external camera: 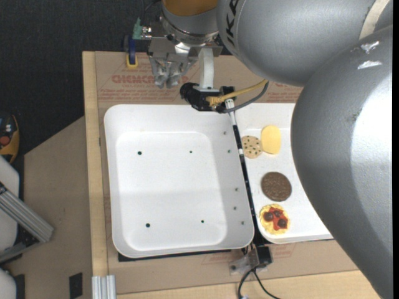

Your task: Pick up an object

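- The gripper [165, 75] hangs at the far side of the bench, over the brown cardboard sheet [95, 167] just beyond the far rim of the left bin [112, 167].
- From where I stand I cannot tell how far open the gripper is, and I can see nothing caught in it.
- The big grey arm [324, 42] comes in from the right and hides much of the right bin [304, 226].
- All the things to pick lie in the right bin, along its left side and well apart from the gripper.
- Furthest back is a chocolate chip cookie [251, 146], with a pale yellow piece [271, 139] just beside it on the right (whether the two touch is hard to say).
- Nearer the front lies a dark brown round cookie [276, 185], on its own.
- Nearest the front is a small tart [274, 218] with red and dark bits on top, close to the bin's front left corner.
- The left bin has a white floor with a few small dark dots on it.
- The two bins sit side by side, rims close together, both on the cardboard sheet (it has red print along its far edge).
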Robot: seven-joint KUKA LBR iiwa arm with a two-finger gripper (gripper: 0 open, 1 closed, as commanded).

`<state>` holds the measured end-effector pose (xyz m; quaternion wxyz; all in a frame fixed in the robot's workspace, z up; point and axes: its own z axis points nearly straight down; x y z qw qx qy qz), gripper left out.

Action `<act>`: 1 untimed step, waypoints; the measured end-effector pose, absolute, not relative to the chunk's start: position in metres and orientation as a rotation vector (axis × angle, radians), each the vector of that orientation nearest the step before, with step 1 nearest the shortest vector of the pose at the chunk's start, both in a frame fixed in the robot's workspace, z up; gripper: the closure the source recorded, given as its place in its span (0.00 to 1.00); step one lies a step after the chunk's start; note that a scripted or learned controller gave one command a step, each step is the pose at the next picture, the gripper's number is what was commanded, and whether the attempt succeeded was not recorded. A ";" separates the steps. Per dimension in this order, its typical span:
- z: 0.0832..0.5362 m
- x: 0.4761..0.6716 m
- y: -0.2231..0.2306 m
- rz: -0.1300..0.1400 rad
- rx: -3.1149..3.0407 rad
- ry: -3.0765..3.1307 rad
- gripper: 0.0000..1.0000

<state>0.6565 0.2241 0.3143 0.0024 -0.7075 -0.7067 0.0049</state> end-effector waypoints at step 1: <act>0.333 0.657 0.225 -0.005 -2.222 -2.223 1.00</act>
